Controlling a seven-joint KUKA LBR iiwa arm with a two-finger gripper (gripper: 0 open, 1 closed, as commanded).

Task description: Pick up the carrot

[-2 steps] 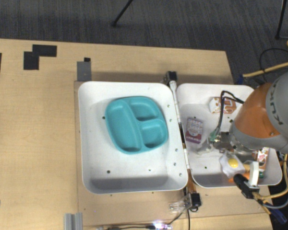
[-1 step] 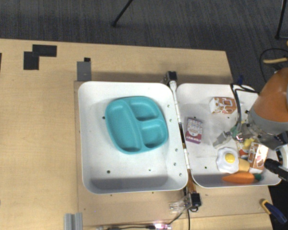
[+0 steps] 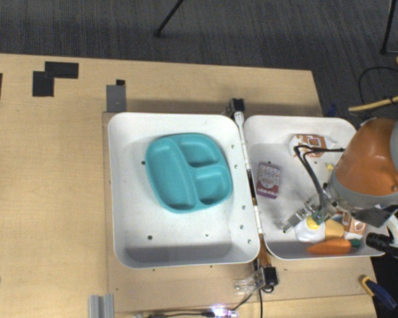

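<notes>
One fixed camera looks down from above at a slant on the bench (image 3: pixel 53 197), far enough off to take in both white bins whole: the left bin (image 3: pixel 129 177) and the right bin (image 3: pixel 278 138) sit side by side mid-frame. Dark floor runs along the far edge (the arm (image 3: pixel 375 158) enters from the right).

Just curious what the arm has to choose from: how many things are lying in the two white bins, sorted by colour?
Teal: 1, the divided plate
Orange: 1, the carrot
Purple: 1, a small packet
Yellow and white: 1, a small item
Brown and white: 1, a packet
Total: 5 that I can make out
</notes>
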